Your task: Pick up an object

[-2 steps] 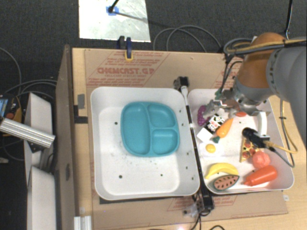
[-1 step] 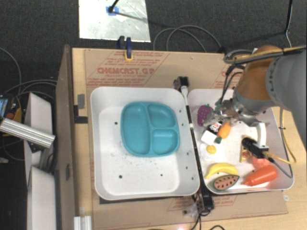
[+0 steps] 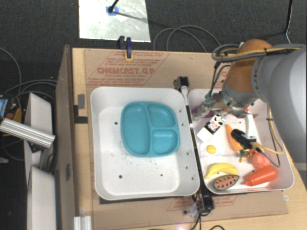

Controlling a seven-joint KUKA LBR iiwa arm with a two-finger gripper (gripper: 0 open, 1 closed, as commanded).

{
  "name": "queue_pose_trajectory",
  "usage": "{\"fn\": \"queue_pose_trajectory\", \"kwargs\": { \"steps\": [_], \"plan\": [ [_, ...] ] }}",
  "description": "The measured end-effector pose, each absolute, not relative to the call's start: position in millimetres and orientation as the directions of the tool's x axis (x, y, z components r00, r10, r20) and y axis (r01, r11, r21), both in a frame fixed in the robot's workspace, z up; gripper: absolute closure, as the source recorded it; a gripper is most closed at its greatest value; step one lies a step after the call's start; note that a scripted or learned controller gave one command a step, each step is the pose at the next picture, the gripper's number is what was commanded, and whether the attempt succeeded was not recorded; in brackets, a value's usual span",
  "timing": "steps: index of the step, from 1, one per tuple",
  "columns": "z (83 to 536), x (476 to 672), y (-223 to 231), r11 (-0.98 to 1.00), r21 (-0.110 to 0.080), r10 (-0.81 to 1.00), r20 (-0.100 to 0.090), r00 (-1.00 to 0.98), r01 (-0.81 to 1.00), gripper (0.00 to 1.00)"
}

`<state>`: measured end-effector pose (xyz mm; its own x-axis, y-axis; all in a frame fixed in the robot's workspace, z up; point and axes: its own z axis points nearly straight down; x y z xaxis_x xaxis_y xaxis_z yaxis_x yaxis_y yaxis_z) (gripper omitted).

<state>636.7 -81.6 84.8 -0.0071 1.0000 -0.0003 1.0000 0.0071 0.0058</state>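
Note:
My gripper (image 3: 211, 106) hangs low over the back left corner of the right bin (image 3: 288, 178), under the grey arm and its orange band (image 3: 247, 66). Just in front of it lie a black-and-white patterned block (image 3: 216, 124) and a white card (image 3: 203, 134). Further forward in the same bin are a small yellow piece (image 3: 211, 149), an orange carrot (image 3: 234, 137), a banana (image 3: 221, 168), a watermelon slice (image 3: 224, 181), a red-orange pepper (image 3: 260, 176) and a pink ball (image 3: 261, 160). The view shows nothing between the fingers.
The left bin (image 3: 108, 176) holds a blue divided plate (image 3: 149, 129). A black clip (image 3: 182, 84) sits on the wall between the bins. Cables loop behind the bench, and a silver sheet (image 3: 114, 13) lies on the floor at the back.

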Motion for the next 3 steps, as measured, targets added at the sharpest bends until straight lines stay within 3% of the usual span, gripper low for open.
{"fn": "queue_pose_trajectory", "kwargs": {
  "steps": [1,2,3],
  "plan": [
    [91.7,610.9,-87.6,0.001,-0.001,1.0,0.0,-0.001,1.0,0.0],
    [84.9,637.9,-89.7,0.005,0.004,1.0,0.0,-0.005,1.0,0.0],
    [95.4,637.0,-89.4,0.006,0.003,1.0,0.001,-0.006,1.0,1.0]
  ]
}}
